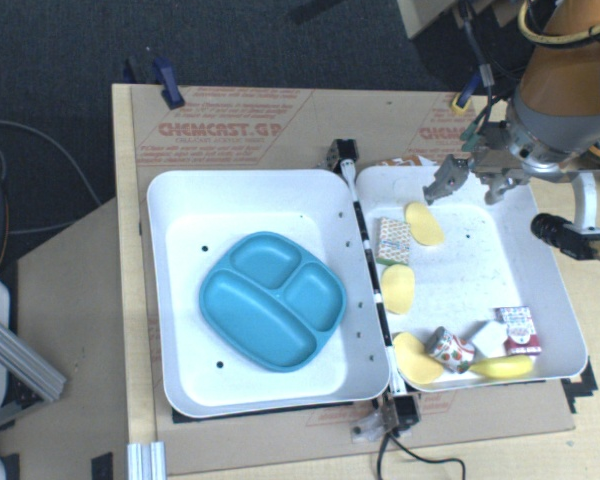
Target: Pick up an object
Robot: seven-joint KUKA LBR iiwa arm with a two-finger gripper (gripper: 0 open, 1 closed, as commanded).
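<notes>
My gripper [472, 186] hangs over the far end of the right bin [480, 268], open, with nothing between its fingers [446, 181]. Just below and left of it lies a yellow oval piece [423, 223], touching a checkered packet [394, 239]. Another yellow oval piece [397, 288] rests by the bin's left wall. At the near end sit a third yellow piece [414, 359], a small can [448, 348], a yellow banana-like item [501, 368] and a red-and-white carton [518, 330].
The left bin [170, 200] holds a blue divided plate [270, 298]. A black hinge strip [365, 258] runs between the bins. Blue clamps [166, 83] grip the brown board's far edge. Cables lie at the far left.
</notes>
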